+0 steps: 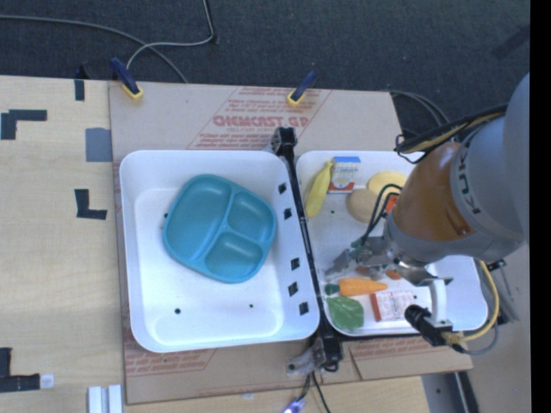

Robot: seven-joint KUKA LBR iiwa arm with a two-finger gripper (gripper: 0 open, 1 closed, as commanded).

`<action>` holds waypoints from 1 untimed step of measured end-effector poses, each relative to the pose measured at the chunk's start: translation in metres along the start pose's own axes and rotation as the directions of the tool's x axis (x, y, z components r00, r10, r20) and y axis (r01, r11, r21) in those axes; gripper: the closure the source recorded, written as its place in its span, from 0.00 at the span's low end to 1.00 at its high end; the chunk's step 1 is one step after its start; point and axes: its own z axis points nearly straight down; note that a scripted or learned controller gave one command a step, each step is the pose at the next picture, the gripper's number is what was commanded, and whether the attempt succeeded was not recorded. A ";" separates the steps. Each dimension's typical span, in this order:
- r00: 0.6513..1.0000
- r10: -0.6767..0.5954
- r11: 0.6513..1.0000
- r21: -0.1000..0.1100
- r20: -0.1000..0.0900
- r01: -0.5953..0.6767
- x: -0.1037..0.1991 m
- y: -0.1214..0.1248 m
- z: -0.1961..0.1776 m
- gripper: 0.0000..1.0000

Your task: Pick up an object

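Camera view shows the reach-in step: the gripper [366, 261] hangs low in the right bin [472, 295], just above the carrot [362, 287], among the banana [317, 189], green leaf [346, 313] and small carton [345, 174]. Whether its claw is apart or together, I cannot tell. Next it must descend squarely over the carrot. The arm [465, 196] bends in from the right, wrist down.

The left bin [138, 256] holds a blue divided plate [220, 227], which lies tilted toward the bin's upper-right area, near the divider between the bins. Both bins rest on a brown cardboard sheet [198, 119], secured at its far edge by two yellow-and-blue clamps [126, 78]. A black cable [172, 43] runs across the dark floor beyond the bench.
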 end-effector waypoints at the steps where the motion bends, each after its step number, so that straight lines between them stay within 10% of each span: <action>1: 1.000 0.001 1.000 -0.002 0.002 -0.001 -0.001 0.000 -0.010 1.00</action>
